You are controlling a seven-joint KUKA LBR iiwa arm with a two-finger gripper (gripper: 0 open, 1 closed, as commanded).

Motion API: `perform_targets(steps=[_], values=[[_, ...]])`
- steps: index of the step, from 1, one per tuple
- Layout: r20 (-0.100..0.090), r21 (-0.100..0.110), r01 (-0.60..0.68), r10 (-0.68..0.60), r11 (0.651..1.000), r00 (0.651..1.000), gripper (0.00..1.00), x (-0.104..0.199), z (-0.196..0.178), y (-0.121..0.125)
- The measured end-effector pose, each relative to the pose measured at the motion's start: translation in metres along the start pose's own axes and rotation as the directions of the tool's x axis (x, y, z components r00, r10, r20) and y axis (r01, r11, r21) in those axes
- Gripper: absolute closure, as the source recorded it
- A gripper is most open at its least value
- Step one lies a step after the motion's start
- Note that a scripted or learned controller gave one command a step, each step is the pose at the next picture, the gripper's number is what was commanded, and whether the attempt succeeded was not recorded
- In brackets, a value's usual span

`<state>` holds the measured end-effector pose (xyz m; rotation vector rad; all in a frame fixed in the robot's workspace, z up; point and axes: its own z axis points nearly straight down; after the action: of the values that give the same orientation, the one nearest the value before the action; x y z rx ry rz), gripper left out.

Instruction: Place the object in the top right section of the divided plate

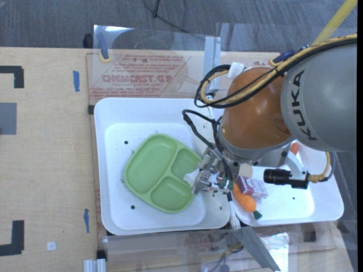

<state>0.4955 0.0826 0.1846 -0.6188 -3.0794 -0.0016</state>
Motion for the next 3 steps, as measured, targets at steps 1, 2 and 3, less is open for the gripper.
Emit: perform_targets(steps=[1,2,3], values=[[0.007,0.000,0.414,-0.414,0.910,0.910,1.00,-0.030,-0.022,-0.064],[0.007,0.000,0.551,-0.551,0.835,0.835,1.00,-0.024,-0.094,0.016],[0.003,0.000,0.609,-0.609,0.793,0.793,1.00,-0.012,-0.035,-0.041]])
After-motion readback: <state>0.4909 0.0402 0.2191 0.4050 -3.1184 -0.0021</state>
